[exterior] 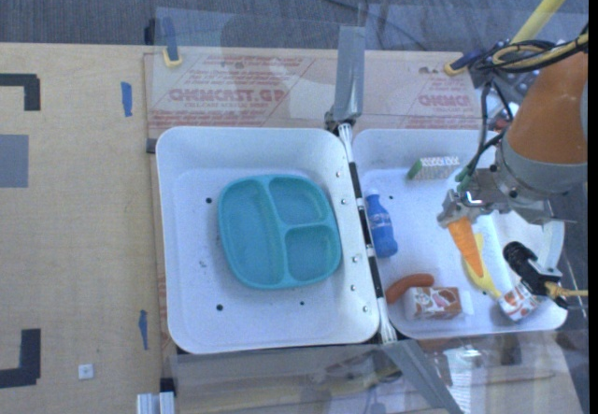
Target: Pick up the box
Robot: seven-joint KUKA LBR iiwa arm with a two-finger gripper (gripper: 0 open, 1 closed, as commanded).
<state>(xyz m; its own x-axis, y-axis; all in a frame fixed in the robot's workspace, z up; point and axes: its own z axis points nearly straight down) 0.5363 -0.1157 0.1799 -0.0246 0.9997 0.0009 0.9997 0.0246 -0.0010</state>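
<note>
**Gripper low over the right bin, box lying apart from it**

The gripper (464, 208) hangs over the middle of the right bin (411, 216), the grey arm with its orange band reaching in from the right; whether it is released or clenched cannot be told from this slant. Just under it lies an orange carrot-shaped piece (466, 249), its upper end right at the gripper; whether it is gripped cannot be told. A yellow banana-like piece (483, 264) lies along the carrot's right side, touching it; past its lower end, by the bin's near right corner, rests a small white container (516, 303).

The box (436, 302), small, orange and white, lies flat near the bin's front edge, below and left of the gripper and apart from it; a reddish sausage (409, 285) lies just beside its upper left corner. A blue bottle (378, 225) lies on its side along the bin's left wall; a green and white packet (432, 167) sits towards the far wall.

The left bin (187, 169) bears a teal divided plate (278, 231), roughly centred; both bins rest on the pale wooden bench (75, 216).
</note>
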